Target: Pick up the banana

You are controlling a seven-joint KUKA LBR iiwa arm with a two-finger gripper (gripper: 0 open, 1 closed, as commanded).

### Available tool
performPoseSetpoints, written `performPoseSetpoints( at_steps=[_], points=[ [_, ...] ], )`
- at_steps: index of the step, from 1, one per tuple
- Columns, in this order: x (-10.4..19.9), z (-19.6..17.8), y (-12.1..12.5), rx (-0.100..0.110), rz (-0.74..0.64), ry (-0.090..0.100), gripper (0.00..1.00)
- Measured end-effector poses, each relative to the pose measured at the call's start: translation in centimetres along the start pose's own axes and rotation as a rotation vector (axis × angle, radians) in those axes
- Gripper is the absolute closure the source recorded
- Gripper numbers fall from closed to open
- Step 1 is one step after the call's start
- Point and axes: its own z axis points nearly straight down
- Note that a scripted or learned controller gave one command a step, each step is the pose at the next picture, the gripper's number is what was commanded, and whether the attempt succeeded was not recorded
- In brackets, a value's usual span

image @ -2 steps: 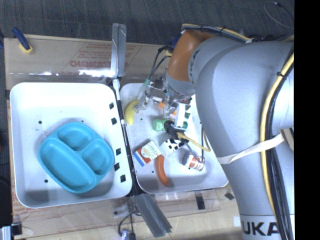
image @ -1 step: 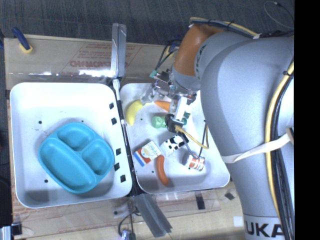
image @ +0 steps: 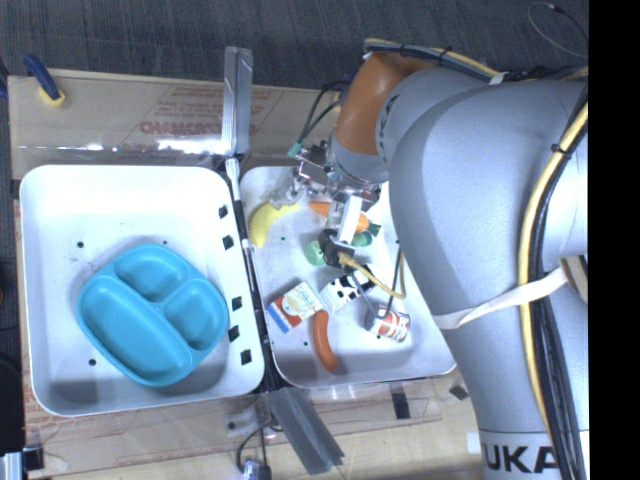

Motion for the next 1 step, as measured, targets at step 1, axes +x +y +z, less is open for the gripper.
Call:
performPoseSetpoints(
  at_steps=[1],
  points=[
    [0.2, -0.99, -0.03, 0.002, -0.008, 0.001, 1.0]
  ],
)
